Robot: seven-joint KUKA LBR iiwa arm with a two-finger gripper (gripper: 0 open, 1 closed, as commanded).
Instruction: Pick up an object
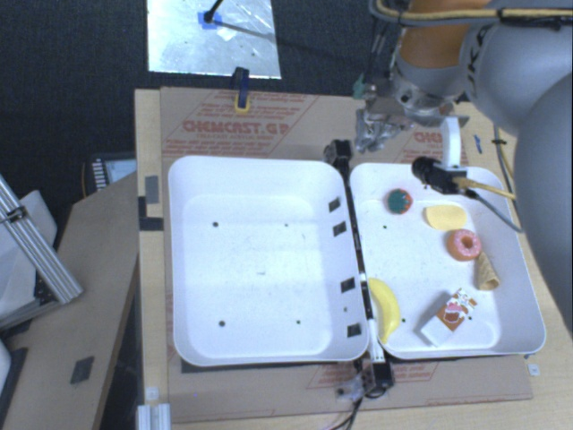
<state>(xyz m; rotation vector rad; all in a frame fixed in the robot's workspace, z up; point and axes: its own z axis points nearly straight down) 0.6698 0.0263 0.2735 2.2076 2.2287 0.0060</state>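
The right bin point(515, 267) holds several toy foods. A green and red round piece point(399, 202) lies near its back, with a yellow flat piece point(445, 216) beside it. A pink donut point(464, 244) and a tan cone point(486, 274) lie toward the right wall. A yellow banana point(385, 306) rests by the left wall, and a small red and white box point(453, 315) sits at the front. My gripper point(372, 138) hangs above the back edge of the bins, near the divider, with nothing seen in it.
The left bin point(183, 240) sits beside the right one, joined by black clips point(343, 229). A black clamp with a yellow cable point(439, 176) juts over the right bin's back rim. A shiny plate point(213, 23) lies beyond the bench.
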